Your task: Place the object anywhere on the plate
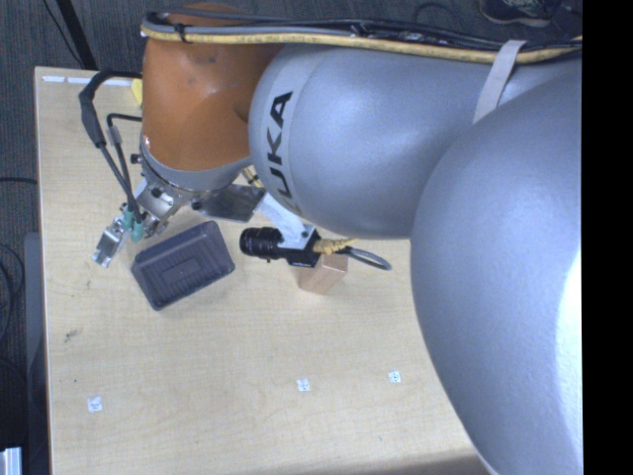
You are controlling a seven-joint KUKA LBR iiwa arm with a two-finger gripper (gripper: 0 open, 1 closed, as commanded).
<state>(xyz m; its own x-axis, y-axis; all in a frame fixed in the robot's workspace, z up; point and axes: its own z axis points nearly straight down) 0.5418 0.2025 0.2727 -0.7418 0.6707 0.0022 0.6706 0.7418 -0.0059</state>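
Reaching under the orange band (193, 87), the gripper (150, 206) is hanging just beside a dark box (183, 263); its grip cannot be told.

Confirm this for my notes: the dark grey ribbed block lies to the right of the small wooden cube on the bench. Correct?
Not quite. In the camera view the dark grey ribbed block lies to the left of the small wooden cube, not the right. Both do rest on the bench.

one dark grey block (183, 263), one wooden block (321, 276), one arm (396, 166)
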